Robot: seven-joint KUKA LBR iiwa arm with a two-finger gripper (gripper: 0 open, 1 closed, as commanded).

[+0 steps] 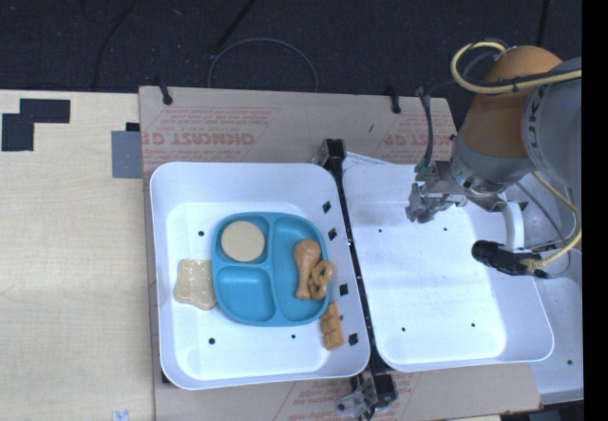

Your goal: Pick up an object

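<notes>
Camera view looks down on two white bins side by side: the left bin (180, 220) in the middle of the frame, the right bin (446, 315) toward the right. The arm (513, 115) enters from the right edge, where its far side is cut off. Its gripper (425, 203) hangs over the upper part of the right bin, small and dark against the white, and whether the jaws are parted or closed cannot be told; nothing is seen between them.

In the left bin lies one blue divided plate (252, 291). On it sit one round tan disc (241, 240) in the upper left compartment and one tan pretzel-like piece (312, 269) in the right compartment. Two more items lie off the plate on the bin floor: one pale bread-like slice (195, 283) touching its left edge, and one small brownish piece (331, 326) just beside its lower right edge, too small to identify.
</notes>
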